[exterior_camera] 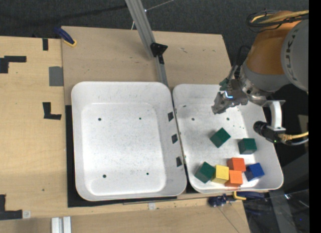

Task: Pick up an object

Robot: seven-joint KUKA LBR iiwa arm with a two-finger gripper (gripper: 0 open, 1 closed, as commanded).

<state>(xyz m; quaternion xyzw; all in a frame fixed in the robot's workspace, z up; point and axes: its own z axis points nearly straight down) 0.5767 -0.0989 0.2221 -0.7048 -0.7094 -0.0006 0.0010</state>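
Overhead, the desk [125, 46] is carrying two shallow white bins side by side, with the arm [276, 56] reaching in from three o'clock. The left bin [83, 126] is showing nothing but its speckled floor. The right bin [200, 96] is holding all the candidate objects, which are lying toward its five o'clock corner: a dark green block [219, 137] lying alone near the middle, a second green block [247, 145] at its four o'clock, and a tight cluster comprising a green cube [204, 171], a yellow cube [221, 172], two orange cubes [235, 170] and a blue cube [255, 170]. The tool [220, 105] is hovering over the bin's upper half, at twelve o'clock from the lone dark green block and apart from it; whether the tool is apart or together cannot be told, and no object is showing in it. By this evidence the task is standing at the approach stage: nothing is being lifted, and descent, closure and lift are all remaining.
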